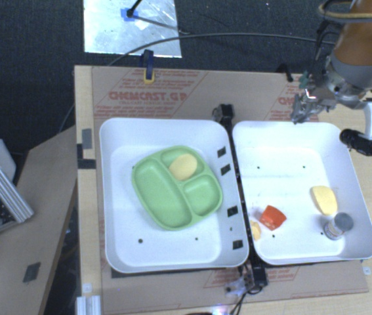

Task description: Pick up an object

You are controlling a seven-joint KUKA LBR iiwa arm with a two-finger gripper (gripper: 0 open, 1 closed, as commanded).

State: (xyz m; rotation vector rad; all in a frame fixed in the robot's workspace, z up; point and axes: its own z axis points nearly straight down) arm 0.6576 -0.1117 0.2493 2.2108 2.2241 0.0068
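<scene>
— So, what are you looking at in the bins?

— You have two shallow white bins side by side on the surface (172, 87), a pale board printed with red lettering. The left bin (117, 195) carries a smooth green plate (163, 199) with rounded compartments, and a pale yellow, egg-like lump (184, 167) sits in the compartment nearest the far edge. In the right bin (284, 156), a small glossy red piece (272, 217) lies near the inner wall, with a tiny yellowish bit (256, 230) just beside it. Toward the near right corner you see a soft yellow oblong (324, 199) and, touching its near end, a short grey metallic cylinder (337, 225).

— And the arm?

— Your gripper (302, 112) hangs over the far rim of the right bin, well apart from every object. It is small and blurred there, so you cannot tell how its fingers stand.

— The room?

— Dark carpet lies beyond the far edge, with a shiny foil-like sheet (130, 18) on it and a thin cable crossing.
</scene>
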